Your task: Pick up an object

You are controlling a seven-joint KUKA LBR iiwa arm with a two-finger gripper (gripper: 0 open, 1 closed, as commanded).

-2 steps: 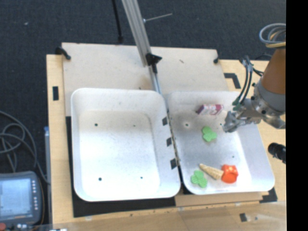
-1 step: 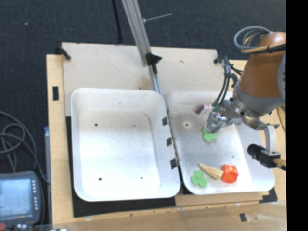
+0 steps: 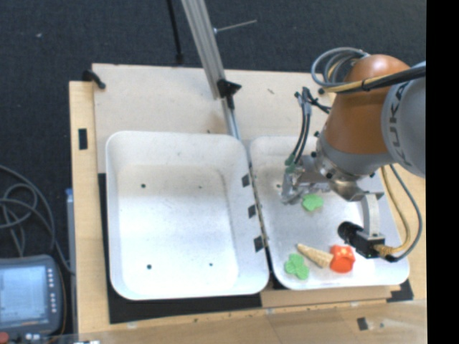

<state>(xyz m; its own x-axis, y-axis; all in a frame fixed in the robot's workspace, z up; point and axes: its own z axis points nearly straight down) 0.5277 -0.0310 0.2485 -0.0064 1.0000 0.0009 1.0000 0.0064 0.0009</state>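
The hand (image 3: 292, 190) hangs low in the right bin (image 3: 267, 156), with a green piece (image 3: 313, 203) just at its four o'clock, probably the target. I cannot tell how wide it is open.

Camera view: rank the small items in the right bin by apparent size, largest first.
1. Tan cone
2. Orange-red piece
3. Green piece at the front rim and green piece by the claw look alike, so I won't rank them.

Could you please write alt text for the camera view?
The gripper hangs low over the right bin beside a green piece; nearer the front lie another green piece, a cone and a red-orange toy.
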